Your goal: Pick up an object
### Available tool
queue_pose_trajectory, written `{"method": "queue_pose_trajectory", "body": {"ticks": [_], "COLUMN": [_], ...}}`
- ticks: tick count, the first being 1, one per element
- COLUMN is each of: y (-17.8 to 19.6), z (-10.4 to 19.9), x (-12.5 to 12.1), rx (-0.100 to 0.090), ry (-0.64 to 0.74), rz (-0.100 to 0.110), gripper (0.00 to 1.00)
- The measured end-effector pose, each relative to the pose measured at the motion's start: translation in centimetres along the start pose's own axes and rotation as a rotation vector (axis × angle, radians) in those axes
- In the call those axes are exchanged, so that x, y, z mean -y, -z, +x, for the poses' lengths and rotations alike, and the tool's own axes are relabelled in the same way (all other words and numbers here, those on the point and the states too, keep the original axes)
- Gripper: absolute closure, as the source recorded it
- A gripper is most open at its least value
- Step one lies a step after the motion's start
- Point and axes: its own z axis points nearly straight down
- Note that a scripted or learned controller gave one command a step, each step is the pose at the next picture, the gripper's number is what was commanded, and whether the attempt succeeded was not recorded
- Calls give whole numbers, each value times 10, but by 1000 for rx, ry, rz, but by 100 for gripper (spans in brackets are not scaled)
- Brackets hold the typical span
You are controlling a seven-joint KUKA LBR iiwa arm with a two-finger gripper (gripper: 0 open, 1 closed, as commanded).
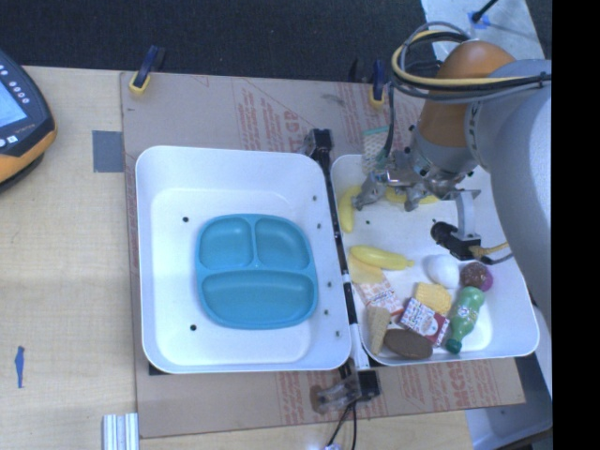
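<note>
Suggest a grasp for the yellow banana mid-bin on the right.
Probably grip the banana across its narrow middle, coming straight down from above. It lies flat, its long axis roughly left-right, with bare bin floor on its far side; the packets crowd its near side, so keep the end effector closing front-to-back.

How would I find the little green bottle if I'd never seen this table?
Look in the right white bin, the crowded one beside the bin holding a blue plate. Go to its near right corner. The green bottle lies there, the only green thing, just below a dark red ball.
</note>
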Motion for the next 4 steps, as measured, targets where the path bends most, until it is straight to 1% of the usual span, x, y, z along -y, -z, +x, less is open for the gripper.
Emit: {"method": "queue_pose_trajectory", "body": {"ticks": [1, 2, 3, 4], "y": [65, 39, -8, 5], "z": [-27, -81, -47, -50], "x": [129, 147, 158, 157], "rx": [-5, -5, -8, -5], "ry": [-6, -5, 4, 4], "rz": [-8, -10, -8, -12], "gripper": [0, 0, 0, 100]}}
